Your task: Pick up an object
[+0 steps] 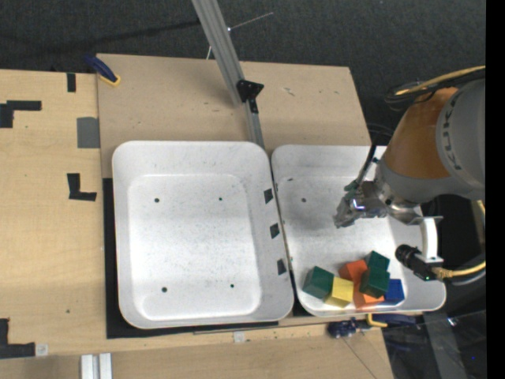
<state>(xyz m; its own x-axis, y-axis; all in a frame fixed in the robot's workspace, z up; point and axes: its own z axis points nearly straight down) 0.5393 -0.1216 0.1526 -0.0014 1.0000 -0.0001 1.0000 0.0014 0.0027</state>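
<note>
Blocks (355, 283) heap in right bin's (316, 172) near corner — pincer (347, 212) hovers beyond them, grip unclear.

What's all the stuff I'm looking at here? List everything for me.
Bins: two, white, side by side on the bench, left bin and right bin.
Blocks: a small pile in the right bin's near corner; two green, one yellow, orange pieces, one blue.
Bench: one, light wood, with dark tape marks at the left.
Metal pole: one, grey, slanting over the bench's far side.
Arm: one, grey with orange band, from the right.
Gripper: one, over the right bin, above the pile.
</note>
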